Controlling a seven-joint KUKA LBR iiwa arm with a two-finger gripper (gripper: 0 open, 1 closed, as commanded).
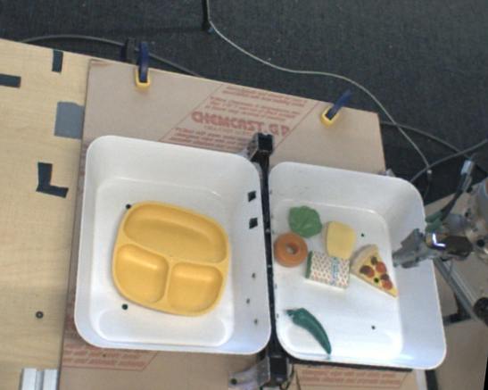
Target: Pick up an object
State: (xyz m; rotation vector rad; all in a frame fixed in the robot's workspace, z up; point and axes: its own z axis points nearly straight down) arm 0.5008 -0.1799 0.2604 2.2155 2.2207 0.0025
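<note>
Glossy white bins (88, 213) hold a smooth yellow divided plate (172, 256); jaws' (412, 249) state unclear.

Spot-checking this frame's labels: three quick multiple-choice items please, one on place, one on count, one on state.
1. Where is the yellow tray?
A. left bin
B. right bin
C. on the cardboard

2. How many items lie in the right bin?
A. three
B. six
C. eight

3. Where is the gripper?
A. over the left bin
B. at the right bin's right rim
C. closed on the doughnut

Answers:
1 A, it rests in the left bin.
2 B: green lump, yellow block, doughnut, patterned block, pizza slice, green pepper.
3 B, it sits beside the pizza slice.
</note>
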